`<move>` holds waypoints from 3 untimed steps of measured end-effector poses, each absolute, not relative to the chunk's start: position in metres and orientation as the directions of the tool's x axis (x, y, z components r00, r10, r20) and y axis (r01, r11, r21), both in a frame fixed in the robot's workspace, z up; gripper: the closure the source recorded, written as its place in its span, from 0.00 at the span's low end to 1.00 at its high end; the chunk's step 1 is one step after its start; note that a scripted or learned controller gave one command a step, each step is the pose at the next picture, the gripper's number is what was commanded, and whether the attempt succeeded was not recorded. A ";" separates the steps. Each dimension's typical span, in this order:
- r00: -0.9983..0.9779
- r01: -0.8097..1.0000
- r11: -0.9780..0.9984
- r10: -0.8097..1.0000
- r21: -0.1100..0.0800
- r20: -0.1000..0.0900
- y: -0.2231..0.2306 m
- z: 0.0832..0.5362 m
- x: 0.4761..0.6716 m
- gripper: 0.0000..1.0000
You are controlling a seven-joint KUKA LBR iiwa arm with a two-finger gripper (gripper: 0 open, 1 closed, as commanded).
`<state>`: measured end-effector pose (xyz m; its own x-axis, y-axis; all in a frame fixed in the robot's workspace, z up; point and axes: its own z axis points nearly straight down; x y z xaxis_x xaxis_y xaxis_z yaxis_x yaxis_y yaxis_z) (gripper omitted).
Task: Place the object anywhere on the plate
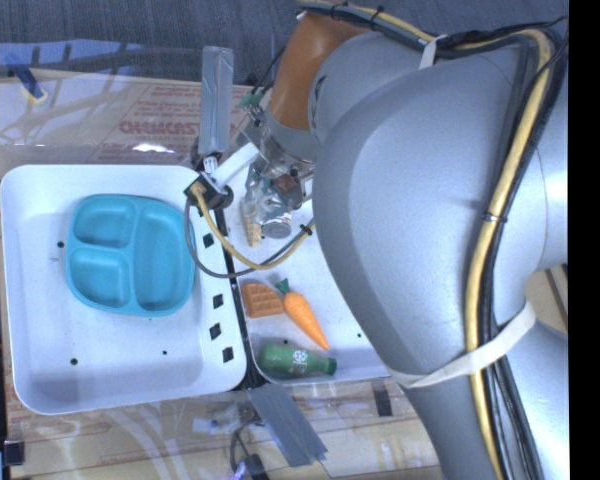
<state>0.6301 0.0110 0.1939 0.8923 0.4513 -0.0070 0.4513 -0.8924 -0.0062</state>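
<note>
I am looking at the tool (270,193) first. It is hanging low over the top part of the right bin (352,330), just under the orange band of the big grey arm (420,198). It is shiny and all tangled up with wires, so I cannot tell how it is set. A pale yellow thing (252,224) is sitting right at its tip, touching it or nearly so, but I cannot tell if the tool is gripping it. It is too blurry for me to name.

A yellow cable (242,255) is looping down from the tool and over the wall between the two bins.

A bit below the tool, still in the right bin, I am seeing three toy foods close together. A tan waffle piece (262,299) is lying next to the middle wall. An orange carrot (304,315) is lying just beside it, tilted, with its green top near the waffle. Below those, a green bottle (296,360) is lying on its side by the bin's lower edge.

The blue plate (130,253) is sitting in the left bin (100,373), well apart from the tool and across the wall from it. It has three parts in it. Both bins are resting on the surface (100,118).
</note>
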 end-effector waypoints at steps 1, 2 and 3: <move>0.722 0.692 -0.722 0.692 -0.008 -0.007 0.093 0.189 0.618 1.00; 0.714 0.700 -0.714 0.701 -0.008 -0.006 0.060 0.203 0.614 1.00; 0.738 0.674 -0.738 0.674 -0.004 -0.004 0.151 0.185 0.635 1.00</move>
<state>0.6355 0.1505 0.1845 0.7384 0.6744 -0.0040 0.6744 -0.7384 -0.0043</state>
